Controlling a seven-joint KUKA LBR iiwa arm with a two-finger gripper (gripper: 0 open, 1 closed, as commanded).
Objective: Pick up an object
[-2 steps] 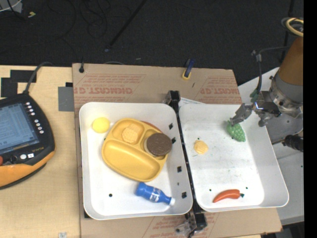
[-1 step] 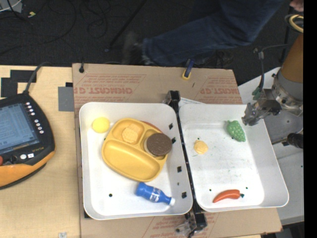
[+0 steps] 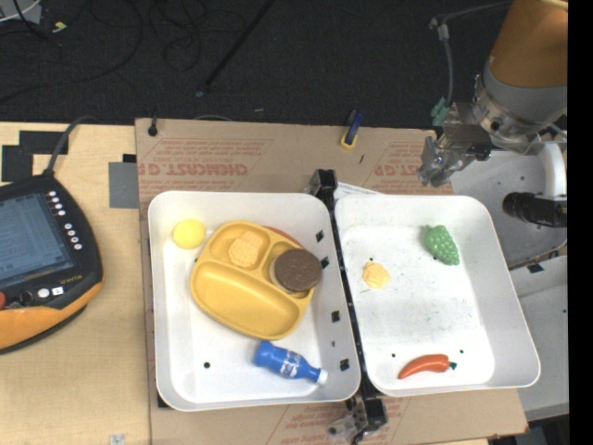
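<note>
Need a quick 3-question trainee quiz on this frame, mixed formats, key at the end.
1. True or false: the blue bottle lies in the same bin as the yellow tray.
2. Which item lies nearest the front rim of the right bin? A) green grapes B) red chili pepper C) small orange piece
3. Fill in: the brown round disc rests in a compartment of the ____.

Key
1. True; both are in the left bin, the bottle in front of the tray.
2. B.
3. Yellow tray. The gripper hangs above the right bin's back rim, apart from every item.
</note>
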